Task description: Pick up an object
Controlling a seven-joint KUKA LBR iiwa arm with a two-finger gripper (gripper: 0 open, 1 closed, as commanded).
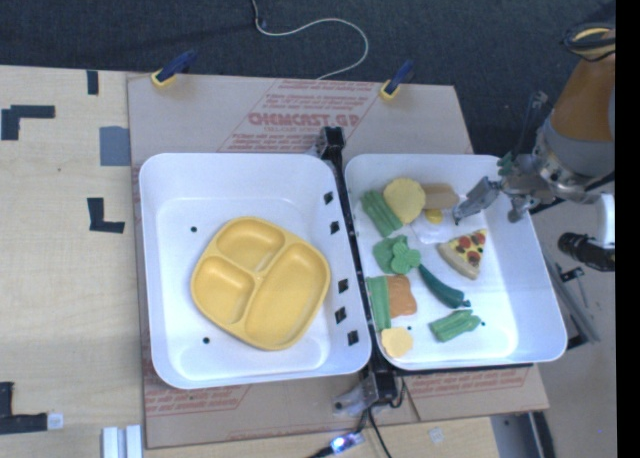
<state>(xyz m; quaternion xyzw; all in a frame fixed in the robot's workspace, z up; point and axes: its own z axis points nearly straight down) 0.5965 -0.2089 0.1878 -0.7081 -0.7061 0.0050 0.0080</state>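
The right bin point(530, 276) holds several toy foods. Among them are a pizza slice point(466, 252), a yellow round piece point(405, 198), a tan piece point(438, 194), a green broccoli-like piece point(397, 256), a dark green pod point(442, 286), a green chunk point(455, 325), an orange piece point(401, 296) and a yellow disc point(397, 343). My gripper point(493, 208) hangs over the bin's upper right part, just above and right of the pizza slice. Its fingers stand open with nothing between them.
A yellow divided plate point(262, 281) lies in the left bin point(160, 196). Both bins rest on a cardboard sheet point(290, 116) held by clamps. A white cable point(300, 26) runs across the dark floor behind. The arm's orange band point(585, 96) is at the right edge.
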